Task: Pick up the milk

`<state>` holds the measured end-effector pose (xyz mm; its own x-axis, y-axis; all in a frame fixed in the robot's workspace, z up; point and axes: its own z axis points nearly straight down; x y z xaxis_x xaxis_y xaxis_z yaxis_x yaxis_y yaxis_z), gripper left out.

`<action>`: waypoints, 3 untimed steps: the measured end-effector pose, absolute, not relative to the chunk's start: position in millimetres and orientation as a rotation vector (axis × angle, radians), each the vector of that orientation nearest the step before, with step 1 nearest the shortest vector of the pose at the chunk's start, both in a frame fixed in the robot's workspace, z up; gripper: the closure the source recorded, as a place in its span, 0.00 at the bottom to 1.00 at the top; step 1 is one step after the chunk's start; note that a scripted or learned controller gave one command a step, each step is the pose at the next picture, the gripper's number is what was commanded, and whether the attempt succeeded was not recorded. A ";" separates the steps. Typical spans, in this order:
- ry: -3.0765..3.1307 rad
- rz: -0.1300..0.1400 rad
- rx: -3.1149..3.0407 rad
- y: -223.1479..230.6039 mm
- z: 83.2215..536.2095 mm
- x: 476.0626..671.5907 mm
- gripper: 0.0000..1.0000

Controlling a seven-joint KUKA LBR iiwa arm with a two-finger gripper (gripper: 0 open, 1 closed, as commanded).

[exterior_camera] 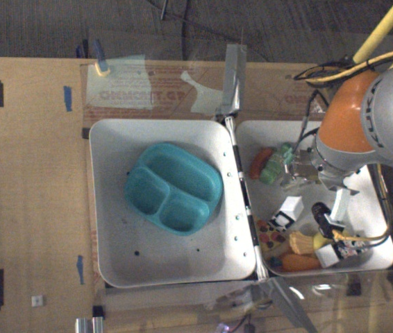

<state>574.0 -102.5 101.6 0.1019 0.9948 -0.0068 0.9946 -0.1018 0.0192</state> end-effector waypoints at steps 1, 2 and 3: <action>2.098 0.011 2.325 -148.4 90.7 622.3 1.00; 2.102 0.009 2.327 -147.5 89.1 621.3 0.00; 1.267 -0.010 2.877 -142.9 87.7 658.9 0.00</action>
<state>658.9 -142.9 87.7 0.6750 0.7378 -0.0048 0.7378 -0.6750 -0.0047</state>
